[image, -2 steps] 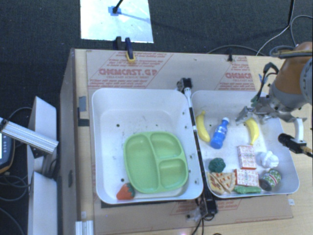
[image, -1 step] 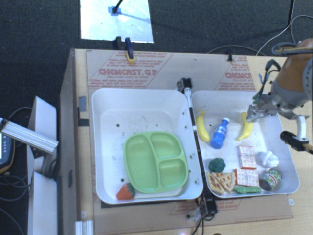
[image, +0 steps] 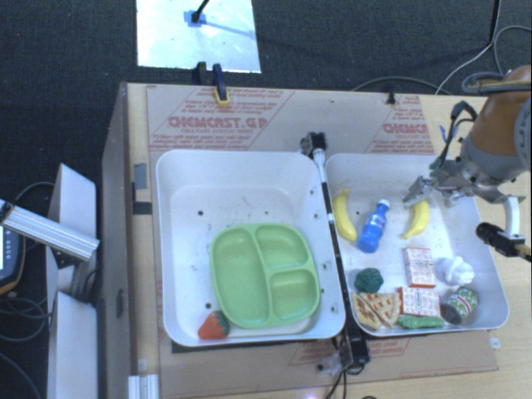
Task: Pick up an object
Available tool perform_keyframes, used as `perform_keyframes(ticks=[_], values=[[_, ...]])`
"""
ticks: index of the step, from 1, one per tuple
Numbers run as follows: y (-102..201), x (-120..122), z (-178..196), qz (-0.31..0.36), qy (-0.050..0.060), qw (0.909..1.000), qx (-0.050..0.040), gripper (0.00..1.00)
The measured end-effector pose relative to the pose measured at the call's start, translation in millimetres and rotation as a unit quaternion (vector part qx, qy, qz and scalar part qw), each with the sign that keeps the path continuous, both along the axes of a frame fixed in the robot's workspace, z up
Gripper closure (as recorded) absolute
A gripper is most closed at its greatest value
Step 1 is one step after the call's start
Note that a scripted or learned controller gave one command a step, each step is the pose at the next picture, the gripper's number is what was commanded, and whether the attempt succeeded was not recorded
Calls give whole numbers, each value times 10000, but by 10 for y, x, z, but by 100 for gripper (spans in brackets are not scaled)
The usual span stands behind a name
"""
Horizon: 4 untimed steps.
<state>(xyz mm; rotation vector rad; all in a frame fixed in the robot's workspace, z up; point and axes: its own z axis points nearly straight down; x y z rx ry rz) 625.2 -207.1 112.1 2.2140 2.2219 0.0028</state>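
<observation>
My gripper [image: 434, 194] hangs open over the back right part of the right bin [image: 495, 293], just above the top end of a small yellow banana [image: 418, 219]. Nothing is between its fingers. A second banana [image: 344, 215] lies by the bin's left wall, with a blue bottle [image: 374, 225] between the two. Toward the front lie a dark green broccoli [image: 368, 280], a waffle-like piece [image: 376, 308], two red-and-white boxes [image: 419, 266], a white lump [image: 455, 269], a round can [image: 460, 304] and a green pod [image: 420, 322].
The left bin [image: 179, 223] holds a green divided plate [image: 266, 274] and a red strawberry [image: 214, 326] at its front left corner. A black part [image: 501, 239] juts over the right bin's right rim. The arm's orange band [image: 503, 115] sits at the far right.
</observation>
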Motion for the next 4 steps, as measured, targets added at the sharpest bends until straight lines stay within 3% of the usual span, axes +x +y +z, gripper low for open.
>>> perform_keyframes(ticks=[1,2,3,4], values=[[8,-204,-276,-10,17,10000,7,0],[5,-192,-163,-5,-3,10000,3,100],[385,-111,-277,3,16,10000,13,100],[1033,-239,600,5,1,10000,12,100]])
